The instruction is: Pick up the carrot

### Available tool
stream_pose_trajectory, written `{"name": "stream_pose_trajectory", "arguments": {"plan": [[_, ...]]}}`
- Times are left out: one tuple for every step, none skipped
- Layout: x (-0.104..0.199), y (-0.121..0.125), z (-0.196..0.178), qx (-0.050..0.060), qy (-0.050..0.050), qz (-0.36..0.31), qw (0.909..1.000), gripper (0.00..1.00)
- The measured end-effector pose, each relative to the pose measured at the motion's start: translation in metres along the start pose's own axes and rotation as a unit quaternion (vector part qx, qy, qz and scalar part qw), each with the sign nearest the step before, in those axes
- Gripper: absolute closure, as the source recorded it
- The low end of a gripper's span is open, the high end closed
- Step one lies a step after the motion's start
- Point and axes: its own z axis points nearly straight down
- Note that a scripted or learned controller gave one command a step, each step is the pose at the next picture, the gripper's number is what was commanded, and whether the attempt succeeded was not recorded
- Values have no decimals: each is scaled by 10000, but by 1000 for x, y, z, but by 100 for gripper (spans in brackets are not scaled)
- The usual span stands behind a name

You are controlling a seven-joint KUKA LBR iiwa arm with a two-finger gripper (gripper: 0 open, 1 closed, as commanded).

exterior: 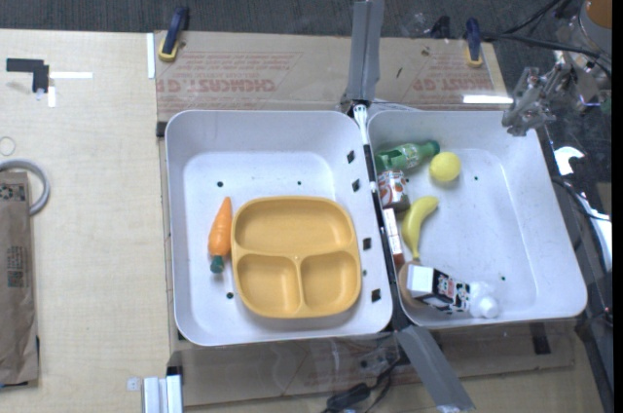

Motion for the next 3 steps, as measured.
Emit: {"name": "stream_pose_trajectory", "arguments": {"plan": [[0,6,-9,5,-4,-285,9996,100],[0,16,0,1,4,-756,9971,100],[-1,18,-65,3,-5,-75,10000,100]]}}
